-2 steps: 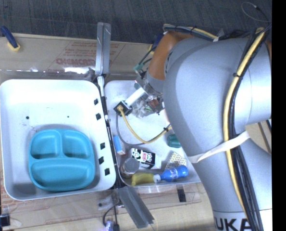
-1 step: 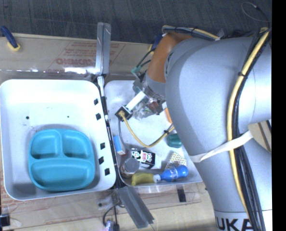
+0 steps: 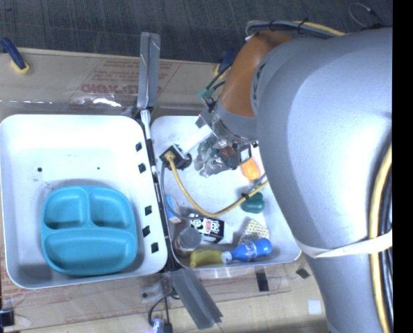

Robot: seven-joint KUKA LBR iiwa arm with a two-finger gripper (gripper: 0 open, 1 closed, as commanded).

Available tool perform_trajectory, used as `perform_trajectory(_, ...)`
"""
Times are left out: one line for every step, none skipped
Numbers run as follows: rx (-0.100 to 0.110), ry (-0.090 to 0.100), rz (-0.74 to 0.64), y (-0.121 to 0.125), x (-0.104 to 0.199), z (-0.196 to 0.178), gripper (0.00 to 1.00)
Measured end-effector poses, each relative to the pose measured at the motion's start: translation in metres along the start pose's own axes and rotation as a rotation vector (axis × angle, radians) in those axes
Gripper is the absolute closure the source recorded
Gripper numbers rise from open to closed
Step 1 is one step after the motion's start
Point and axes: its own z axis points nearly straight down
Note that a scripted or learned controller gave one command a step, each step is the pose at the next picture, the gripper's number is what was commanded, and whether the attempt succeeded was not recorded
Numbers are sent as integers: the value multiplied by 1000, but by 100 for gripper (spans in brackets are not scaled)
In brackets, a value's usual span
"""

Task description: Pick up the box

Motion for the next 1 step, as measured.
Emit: perform_trajectory(0, -3, -268, -143, 25, 2, 100)
